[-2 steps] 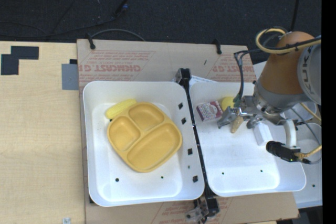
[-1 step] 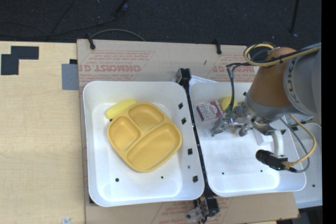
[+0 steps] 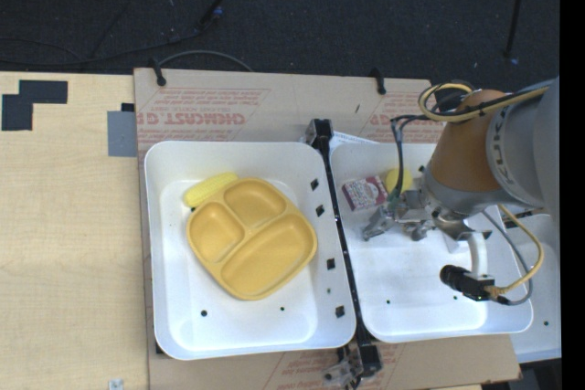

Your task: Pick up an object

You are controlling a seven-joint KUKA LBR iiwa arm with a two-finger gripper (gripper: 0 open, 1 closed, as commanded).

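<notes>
- Gripper (image 3: 395,224) hangs low in the right bin (image 3: 411,306); how far it is open cannot be told.
- A red-and-white packet (image 3: 364,192) lies just beside it at 10 o'clock, a yellow object (image 3: 393,179) at 12.

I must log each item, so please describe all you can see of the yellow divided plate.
The yellow divided plate looks like plastic, rounded, with three compartments: two smaller ones above and one larger one below. It lies flat and turned at an angle in the left white bin. Its upper left rim meets a paler yellow object.
</notes>
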